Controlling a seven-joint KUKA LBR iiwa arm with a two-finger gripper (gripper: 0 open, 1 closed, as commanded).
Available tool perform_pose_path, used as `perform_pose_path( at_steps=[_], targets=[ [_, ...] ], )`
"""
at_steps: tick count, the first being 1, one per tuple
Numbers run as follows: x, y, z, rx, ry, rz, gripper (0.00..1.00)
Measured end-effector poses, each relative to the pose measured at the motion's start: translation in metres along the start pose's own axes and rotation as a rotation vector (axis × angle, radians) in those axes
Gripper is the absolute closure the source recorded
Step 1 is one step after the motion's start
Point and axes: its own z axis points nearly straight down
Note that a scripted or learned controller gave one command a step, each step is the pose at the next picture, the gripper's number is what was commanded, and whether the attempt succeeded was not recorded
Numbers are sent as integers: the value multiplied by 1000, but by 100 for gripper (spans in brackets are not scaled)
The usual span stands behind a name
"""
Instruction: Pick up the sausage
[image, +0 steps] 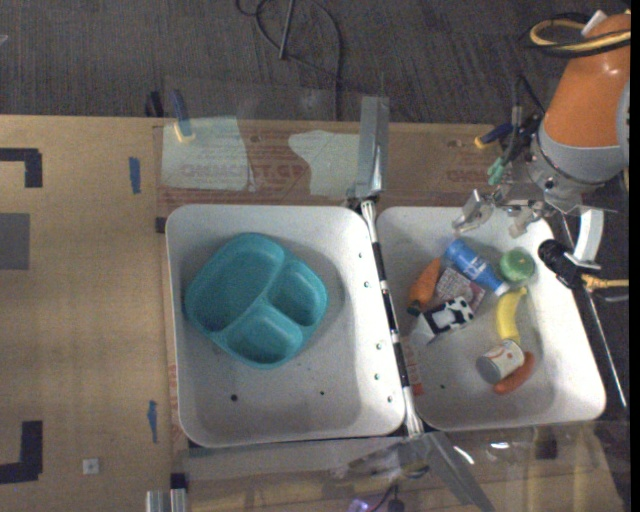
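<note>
The sausage (518, 377) is a short red-orange piece lying near the front right of the right bin (560, 400), tucked against a small pale can (499, 359) that covers part of it. My gripper (497, 218) hangs over the bin's back edge, well behind the sausage. It is open, and its fingers (470, 217) have nothing between them. The orange band of the arm (590, 90) rises at the upper right.
The right bin also holds a blue can (470, 266), an orange carrot (425, 283), a black-and-white box (449, 315), a yellow banana (510, 313) and a green round piece (517, 265). A teal divided plate (257, 297) lies in the left bin (200, 400).
</note>
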Motion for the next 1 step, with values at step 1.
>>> perform_pose_path(
  at_steps=[1],
  targets=[
    [-30, -100, 90, 0, 1, -293, 0]
  ],
)
